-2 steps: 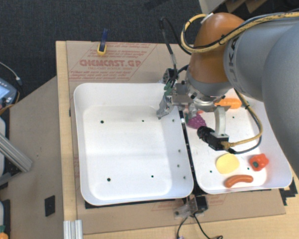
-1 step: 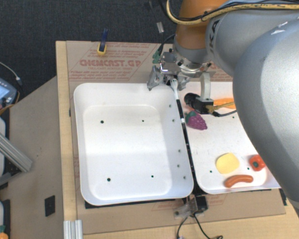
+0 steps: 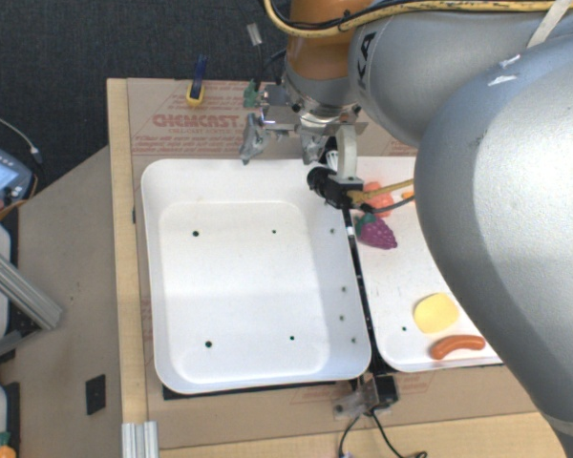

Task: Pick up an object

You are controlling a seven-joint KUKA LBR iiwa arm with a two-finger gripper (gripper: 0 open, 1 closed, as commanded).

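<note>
My gripper (image 3: 283,151) hangs over the far rim of the left bin (image 3: 162,256), under the orange wrist band. Its two metal fingers (image 3: 252,144) stand apart, open, with nothing between them. In the right bin (image 3: 393,343) lie a purple bunch of grapes (image 3: 377,234), a yellow lump (image 3: 436,311), an orange sausage-shaped piece (image 3: 456,346) and a pink-orange item (image 3: 387,195) partly under the arm. A white and black part (image 3: 334,181) sits just right of the gripper at the divider; I cannot tell if it belongs to the gripper.
The grey arm (image 3: 497,160) covers most of the right bin. A cardboard sheet (image 3: 134,160) lies under both bins. A blue and yellow clip (image 3: 198,82) stands on its far edge. Cables (image 3: 368,418) hang at the front edge.
</note>
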